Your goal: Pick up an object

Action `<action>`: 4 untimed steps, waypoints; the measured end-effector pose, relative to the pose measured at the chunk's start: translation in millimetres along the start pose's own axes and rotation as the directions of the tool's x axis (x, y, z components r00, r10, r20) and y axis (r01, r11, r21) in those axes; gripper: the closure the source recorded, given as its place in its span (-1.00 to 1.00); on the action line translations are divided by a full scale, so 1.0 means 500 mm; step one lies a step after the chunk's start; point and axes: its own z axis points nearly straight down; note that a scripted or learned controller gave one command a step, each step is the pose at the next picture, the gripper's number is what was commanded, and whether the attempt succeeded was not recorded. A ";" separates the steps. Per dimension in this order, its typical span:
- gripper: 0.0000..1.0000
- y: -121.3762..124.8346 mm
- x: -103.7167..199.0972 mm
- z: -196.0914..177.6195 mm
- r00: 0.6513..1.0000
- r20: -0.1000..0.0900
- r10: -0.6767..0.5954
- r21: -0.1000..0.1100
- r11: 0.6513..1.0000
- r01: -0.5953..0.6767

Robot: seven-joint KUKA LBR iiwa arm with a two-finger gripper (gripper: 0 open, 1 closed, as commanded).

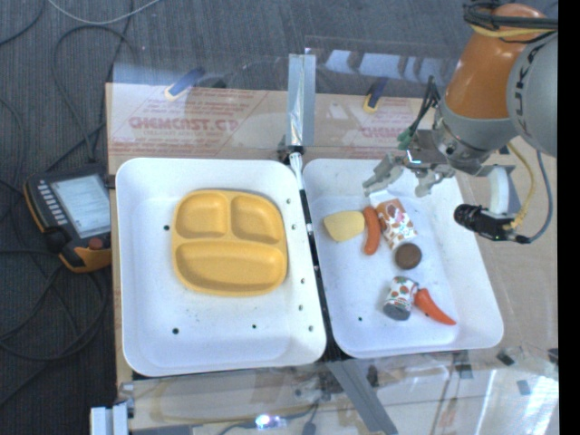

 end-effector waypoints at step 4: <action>1.00 -0.081 -0.029 0.055 0.948 -0.001 0.318 0.001 0.948 -0.318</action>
